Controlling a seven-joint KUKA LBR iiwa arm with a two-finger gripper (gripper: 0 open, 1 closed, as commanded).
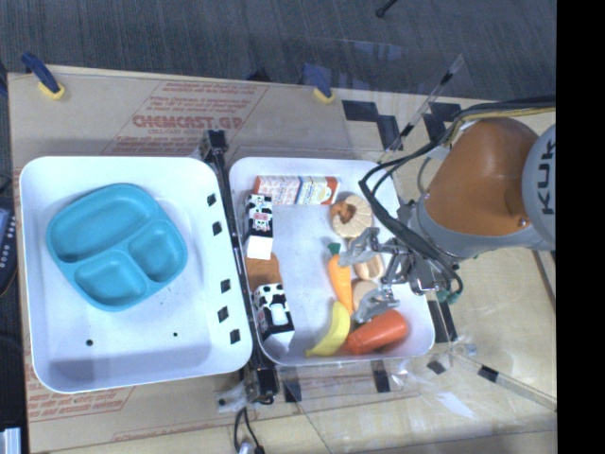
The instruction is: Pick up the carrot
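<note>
Grey arm with an orange band [482, 183], nearest the lens, reaches over the right shallow white bin [312, 348]. Its two-finger hand [373, 274] hangs just beside the slender orange carrot [340, 284]; whether released or clenched cannot be told. The carrot lies between a yellow banana [331, 332] and a round pastry [348, 214].

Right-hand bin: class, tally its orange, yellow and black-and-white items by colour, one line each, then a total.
Orange: 1, the carrot
Yellow: 1, the banana
Black-and-white: 2, the upper carton and the lower carton
Total: 4
</note>
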